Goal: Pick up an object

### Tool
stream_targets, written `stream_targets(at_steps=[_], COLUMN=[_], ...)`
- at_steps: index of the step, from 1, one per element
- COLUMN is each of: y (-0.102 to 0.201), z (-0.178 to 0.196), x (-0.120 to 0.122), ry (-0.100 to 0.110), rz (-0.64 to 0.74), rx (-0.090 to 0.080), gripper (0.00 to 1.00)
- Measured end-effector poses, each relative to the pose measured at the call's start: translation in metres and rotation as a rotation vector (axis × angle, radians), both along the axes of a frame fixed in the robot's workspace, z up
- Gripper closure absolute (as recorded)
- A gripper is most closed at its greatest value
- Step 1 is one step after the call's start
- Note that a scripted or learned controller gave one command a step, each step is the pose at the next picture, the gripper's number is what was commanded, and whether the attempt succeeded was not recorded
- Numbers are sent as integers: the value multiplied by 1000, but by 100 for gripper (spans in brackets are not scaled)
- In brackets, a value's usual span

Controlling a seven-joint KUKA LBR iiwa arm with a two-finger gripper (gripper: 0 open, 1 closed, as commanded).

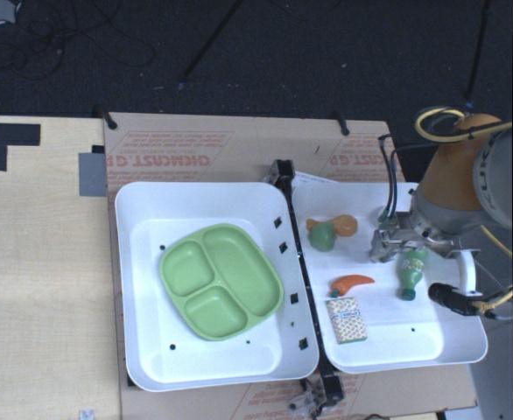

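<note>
Beside the claw (388, 245), whose opening cannot be told, a green bottle (410, 274) lies just right of it in the right bin (414, 344), long axis running top to bottom.

I can make out red print on the cardboard sheet (195, 151) above the bins, upside down, too blurred to read surely.

Robotics lab, bench (46, 269) of pale wood, cardboard sheet (195, 151) under two white bins (143, 322), loose cables (29, 24) on dark floor, industrial arm (462, 178) reaching in from the right
</note>
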State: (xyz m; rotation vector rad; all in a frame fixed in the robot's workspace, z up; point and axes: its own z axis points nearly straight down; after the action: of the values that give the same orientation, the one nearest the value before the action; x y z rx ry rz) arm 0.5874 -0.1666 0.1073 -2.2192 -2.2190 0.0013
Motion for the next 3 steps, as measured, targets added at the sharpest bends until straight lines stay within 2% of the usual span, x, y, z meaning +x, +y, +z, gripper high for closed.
stream_targets(at_steps=[1, 2, 3], y=[2, 1, 52], z=[63, 110, 121], x=[1, 2, -13], ry=[-6, -6, 0], rz=[1, 2, 4], rx=[-2, -2, 1], gripper=[100, 100, 100])
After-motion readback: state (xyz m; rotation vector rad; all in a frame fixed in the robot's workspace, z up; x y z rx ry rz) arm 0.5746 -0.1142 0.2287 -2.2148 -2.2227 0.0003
